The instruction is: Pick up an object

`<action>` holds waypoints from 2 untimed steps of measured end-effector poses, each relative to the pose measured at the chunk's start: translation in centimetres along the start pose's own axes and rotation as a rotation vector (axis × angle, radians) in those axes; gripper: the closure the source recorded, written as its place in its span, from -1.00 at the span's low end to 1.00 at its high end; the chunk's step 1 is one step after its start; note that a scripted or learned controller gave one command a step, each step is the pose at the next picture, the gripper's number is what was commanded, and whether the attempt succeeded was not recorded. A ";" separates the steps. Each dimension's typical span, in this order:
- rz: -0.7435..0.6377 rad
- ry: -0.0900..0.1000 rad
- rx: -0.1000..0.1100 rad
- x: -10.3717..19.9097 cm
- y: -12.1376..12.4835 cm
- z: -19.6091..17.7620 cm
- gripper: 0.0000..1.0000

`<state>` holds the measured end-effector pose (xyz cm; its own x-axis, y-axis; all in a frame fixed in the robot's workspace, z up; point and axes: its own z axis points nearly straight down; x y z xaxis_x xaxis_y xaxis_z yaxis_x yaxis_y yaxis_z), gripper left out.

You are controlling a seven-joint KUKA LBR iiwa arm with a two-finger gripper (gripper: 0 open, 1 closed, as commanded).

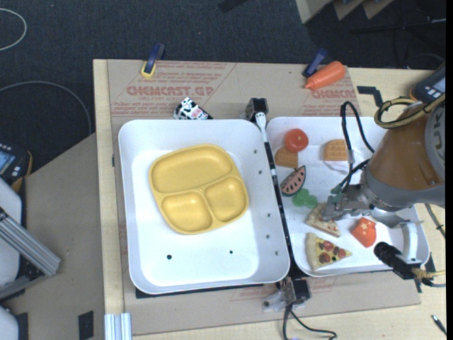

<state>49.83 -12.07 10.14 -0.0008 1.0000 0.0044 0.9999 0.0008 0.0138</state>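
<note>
The pincer (338,205) hangs low in the right bin (417,257), in the right half of the frame, its dark tip right over a pizza slice (323,223) that lies at the middle of that bin. Whether the pincer is apart, together or clamped on anything cannot be told; the tip is small and dark against the toys.

Just left of the tip lies a green toy (306,200), and above that a watermelon slice (292,180). A second pizza slice (325,251) rests below, near the lower edge of the bin. A small red piece (364,231) sits to the right of the tip, under the arm (403,161). Toward the top of the bin are a red tomato (296,139), a brown piece (286,158) just below it, and a tan bread-like piece (336,150) to the right.

The left bin (141,211) fills the middle of the frame and holds a yellow divided plate (199,188) with three compartments. On the table (212,83) beyond the bins, an orange carrot toy (325,76) lies at the upper right and a small black-and-white toy (190,110) sits just above the left bin.
</note>
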 end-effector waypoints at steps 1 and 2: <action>0.000 -0.006 0.010 -0.5 0.2 -4.3 1.00; -0.001 -0.006 0.009 0.2 0.1 -10.3 1.00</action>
<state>49.81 -11.87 20.43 -0.0018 1.0000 -0.0015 1.0000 0.0018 0.0048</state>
